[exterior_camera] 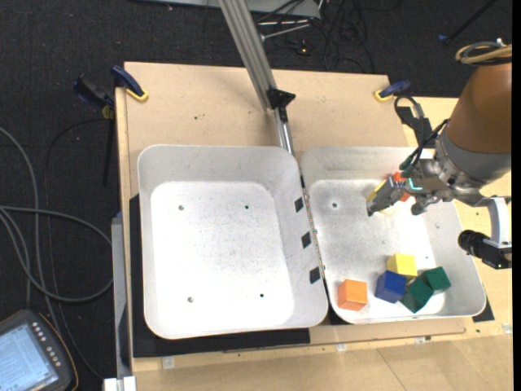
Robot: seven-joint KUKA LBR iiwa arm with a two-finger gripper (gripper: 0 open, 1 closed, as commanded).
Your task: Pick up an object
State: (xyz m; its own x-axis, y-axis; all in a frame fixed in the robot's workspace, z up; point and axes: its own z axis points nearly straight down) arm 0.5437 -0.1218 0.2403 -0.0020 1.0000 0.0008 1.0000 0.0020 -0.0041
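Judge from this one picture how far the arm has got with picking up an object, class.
Done: the gripper is over the right bin, and something small in yellow and orange shows at its tip; whether that is held cannot be told. In hand: nothing certain. Left: the orange cube, yellow cube, blue cube and green blocks lie at the bin's near edge.
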